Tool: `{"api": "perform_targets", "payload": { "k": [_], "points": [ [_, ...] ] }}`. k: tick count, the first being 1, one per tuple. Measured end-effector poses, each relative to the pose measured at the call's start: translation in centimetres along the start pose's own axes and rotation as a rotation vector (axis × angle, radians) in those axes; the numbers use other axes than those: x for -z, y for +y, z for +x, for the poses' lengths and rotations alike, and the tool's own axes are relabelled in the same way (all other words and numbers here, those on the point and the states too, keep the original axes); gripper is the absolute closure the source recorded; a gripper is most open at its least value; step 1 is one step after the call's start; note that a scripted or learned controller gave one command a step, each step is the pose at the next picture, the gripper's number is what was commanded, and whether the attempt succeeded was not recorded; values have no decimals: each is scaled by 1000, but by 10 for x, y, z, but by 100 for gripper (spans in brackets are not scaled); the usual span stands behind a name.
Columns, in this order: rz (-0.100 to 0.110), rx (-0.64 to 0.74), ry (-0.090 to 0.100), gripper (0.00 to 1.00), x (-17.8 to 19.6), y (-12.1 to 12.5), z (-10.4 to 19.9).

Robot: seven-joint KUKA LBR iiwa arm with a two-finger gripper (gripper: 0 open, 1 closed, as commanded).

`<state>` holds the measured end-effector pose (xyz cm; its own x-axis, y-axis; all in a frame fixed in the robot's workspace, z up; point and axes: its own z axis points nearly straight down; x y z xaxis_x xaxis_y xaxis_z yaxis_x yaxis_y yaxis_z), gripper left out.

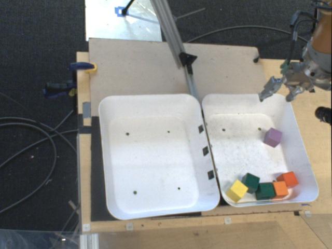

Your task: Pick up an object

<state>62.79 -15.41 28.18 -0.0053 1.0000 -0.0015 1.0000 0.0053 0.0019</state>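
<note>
My gripper [280,91] hangs over the far right corner of the right bin [249,110], its two fingers spread apart with nothing between them. A purple cube [273,137] lies below it in the bin, toward the near side. Along the bin's near edge sit a yellow cube [238,190], two dark green cubes [251,181] [265,191], an orange cube [280,189] and a red-orange cube [288,179], packed close together.
The left bin [150,102] lies beside the right one, joined by black clips [205,150]. A slanted metal pole [168,22] crosses above the bench's far side. Blue clamps [78,66] hold the bench's left edge.
</note>
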Motion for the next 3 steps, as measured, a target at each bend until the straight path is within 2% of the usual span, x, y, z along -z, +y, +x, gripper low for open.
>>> {"api": "perform_targets", "payload": {
  "k": [1,2,3],
  "points": [
    [9,-9,1,0,-99,-59,-52],
    [-1,-3,1,0,-94,-55,-49],
    [5,-5,2,0,-194,-81,-57]
  ]
}}
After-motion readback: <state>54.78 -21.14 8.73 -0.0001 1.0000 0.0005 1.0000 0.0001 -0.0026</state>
